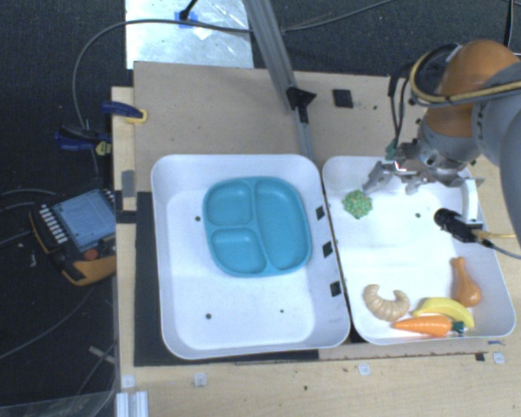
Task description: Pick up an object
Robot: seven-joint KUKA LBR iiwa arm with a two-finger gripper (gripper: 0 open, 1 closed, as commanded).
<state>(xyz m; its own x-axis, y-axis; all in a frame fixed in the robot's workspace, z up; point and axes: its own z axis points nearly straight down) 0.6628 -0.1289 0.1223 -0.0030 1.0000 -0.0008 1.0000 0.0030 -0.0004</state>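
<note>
Broccoli [358, 204], a small green piece, lies in the right bin [391, 250] near its upper left corner, on the white floor. Just to the upper right of it hangs the gripper [384, 174] of the grey arm [504, 120], which comes in from the right side and carries an orange band [473, 72] above the wrist. One metal finger [375, 177] points down and left toward the broccoli and ends close beside it, but if it touches the broccoli I cannot tell. Whether the fingers are spread or pressed together I also cannot tell, because the wrist covers part of them; nothing is visible between them. At the lower edge of the same bin lie four more things near each other: a pale croissant [387, 302], a yellow banana [447, 309], an orange carrot [427, 325] just under the banana, and a brown-orange chicken leg [465, 283] a little higher on the right. The left bin [182, 320] holds a blue plate [256, 224] with three compartments, lying flat in its upper half. Both bins stand side by side on a brown board [208, 102].
</note>
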